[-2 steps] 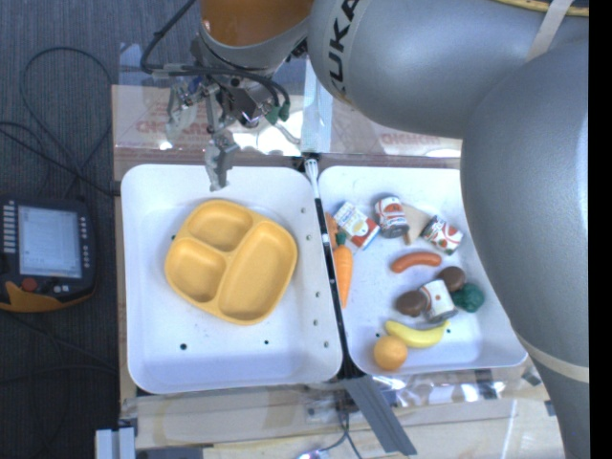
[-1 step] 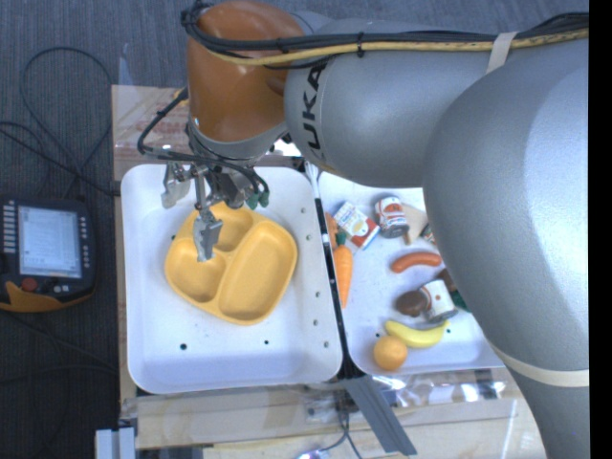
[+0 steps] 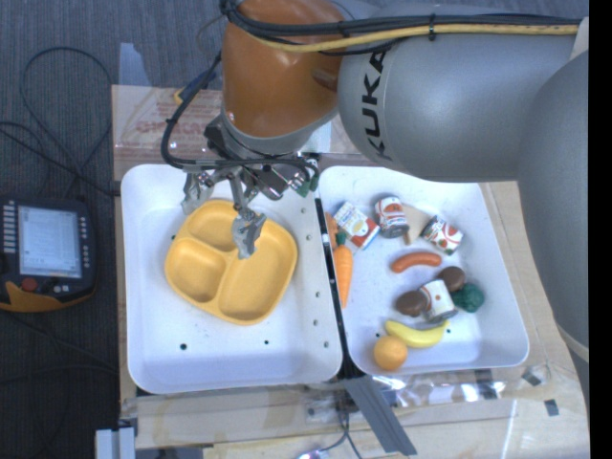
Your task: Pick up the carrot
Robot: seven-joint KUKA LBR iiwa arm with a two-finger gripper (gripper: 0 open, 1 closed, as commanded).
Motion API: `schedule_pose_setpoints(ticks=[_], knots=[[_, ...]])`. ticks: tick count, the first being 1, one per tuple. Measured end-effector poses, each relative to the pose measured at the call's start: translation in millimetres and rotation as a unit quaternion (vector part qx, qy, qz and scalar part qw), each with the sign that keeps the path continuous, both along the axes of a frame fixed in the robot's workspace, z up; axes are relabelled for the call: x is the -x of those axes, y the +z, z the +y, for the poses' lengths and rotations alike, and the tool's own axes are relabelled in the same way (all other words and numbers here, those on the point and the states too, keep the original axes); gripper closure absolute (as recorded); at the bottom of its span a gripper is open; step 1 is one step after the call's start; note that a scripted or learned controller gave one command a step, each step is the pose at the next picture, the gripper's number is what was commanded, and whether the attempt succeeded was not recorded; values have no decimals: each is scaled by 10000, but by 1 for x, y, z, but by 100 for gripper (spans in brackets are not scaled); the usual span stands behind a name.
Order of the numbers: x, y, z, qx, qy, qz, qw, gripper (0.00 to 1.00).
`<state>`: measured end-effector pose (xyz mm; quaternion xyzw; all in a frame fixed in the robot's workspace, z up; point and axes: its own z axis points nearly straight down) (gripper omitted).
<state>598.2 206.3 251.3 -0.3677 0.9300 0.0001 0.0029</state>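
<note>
The carrot is orange with a small green top. It lies lengthwise in the right bin, tight against that bin's left wall. My gripper hangs over the left bin, above the upper middle of a yellow divided plate. It is shut with nothing between its fingers. It stands about a hand's width left of the carrot, across the wall between the bins. The arm's orange band and grey body cover the back of both bins.
The right bin also holds a small carton, a can, a sausage, a banana, an orange and a green piece. A tablet lies on the floor at left.
</note>
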Motion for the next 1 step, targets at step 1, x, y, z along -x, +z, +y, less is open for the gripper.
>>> schedule_pose_setpoints(ticks=[1], knots=[[58, -150, 0, -3, -375, -16, 9993, 0]])
